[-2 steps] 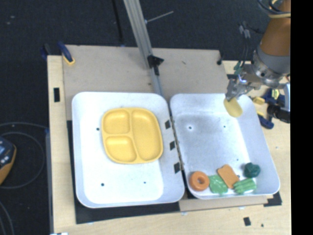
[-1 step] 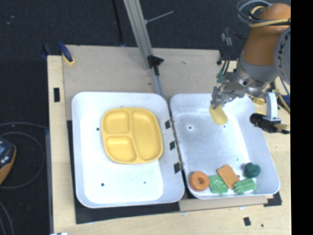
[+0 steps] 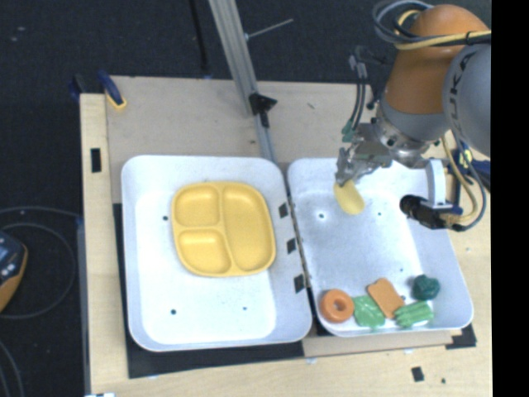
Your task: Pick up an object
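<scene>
A yellow divided plate (image 3: 223, 227) lies in the left bin (image 3: 149, 313), while over the right bin's (image 3: 376, 246) upper part the gripper (image 3: 350, 180) pinches a pale yellow piece (image 3: 350, 198), its long axis hanging down and slightly right.

gripper (image 3: 349, 174) w/ yellow obj (image 3: 350, 198), right bin (image 3: 376, 238)

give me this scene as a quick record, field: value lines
left bin: yellow divided plate
right bin: orange ring, orange block, green pieces, dark green lump, all along its near edge
arm: over the right bin's far end
pincer: pale yellow object right at its tip
grip: cannot tell if the object is held
</scene>
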You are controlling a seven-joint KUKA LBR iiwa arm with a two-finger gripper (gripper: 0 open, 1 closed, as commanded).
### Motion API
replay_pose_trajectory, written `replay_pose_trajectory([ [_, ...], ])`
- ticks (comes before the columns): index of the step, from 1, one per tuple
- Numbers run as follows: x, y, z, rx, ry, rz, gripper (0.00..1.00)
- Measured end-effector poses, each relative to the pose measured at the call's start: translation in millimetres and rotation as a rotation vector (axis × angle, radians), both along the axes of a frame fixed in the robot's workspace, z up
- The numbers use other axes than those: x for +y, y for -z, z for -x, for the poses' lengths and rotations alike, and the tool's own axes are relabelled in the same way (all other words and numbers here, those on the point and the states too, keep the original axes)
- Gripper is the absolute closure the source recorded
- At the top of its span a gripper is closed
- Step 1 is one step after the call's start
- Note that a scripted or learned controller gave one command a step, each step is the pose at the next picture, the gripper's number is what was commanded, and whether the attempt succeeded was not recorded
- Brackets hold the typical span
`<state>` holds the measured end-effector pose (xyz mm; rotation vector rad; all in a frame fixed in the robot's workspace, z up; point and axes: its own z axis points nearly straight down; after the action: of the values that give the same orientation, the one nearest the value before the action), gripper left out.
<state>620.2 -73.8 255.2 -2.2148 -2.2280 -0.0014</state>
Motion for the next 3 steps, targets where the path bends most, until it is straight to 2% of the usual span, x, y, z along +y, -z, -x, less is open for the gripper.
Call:
replay_pose_trajectory([
  [1, 49.1, 13.4, 12.9, 0.002, 0.000, 0.001, 1.00],
  [2, 103.8, 3.5, 29.1, 0.000, -0.003, -0.002, 1.00],
  [3, 155.9, 18.5, 44.4, 0.002, -0.001, -0.001, 1.00],
])
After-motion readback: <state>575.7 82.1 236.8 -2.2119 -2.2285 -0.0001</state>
